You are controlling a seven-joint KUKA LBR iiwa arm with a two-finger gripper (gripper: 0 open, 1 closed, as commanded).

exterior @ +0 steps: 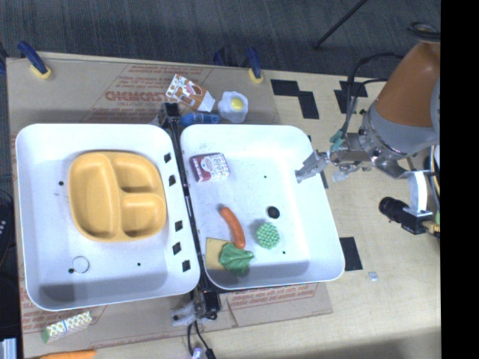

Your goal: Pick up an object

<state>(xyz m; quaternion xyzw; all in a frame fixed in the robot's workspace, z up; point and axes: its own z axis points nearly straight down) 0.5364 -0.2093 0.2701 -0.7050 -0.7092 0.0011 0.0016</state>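
The gripper (313, 166) hung at the right bin's (318, 234) three o'clock rim; whether it was spread, I couldn't tell. Approach step: next, descend toward the sausage (233, 226).

The right bin (322, 238) holds several candidates. A small maroon carton (209, 167) with a white label lies flat near its upper left. An orange sausage-shaped piece (233, 226) lies slanted near the middle. Just right of it sits a green knobbly ball (268, 235). A green leafy piece (236, 257) rests on a yellow slice (213, 251) at the bin's lower left, below the orange piece.
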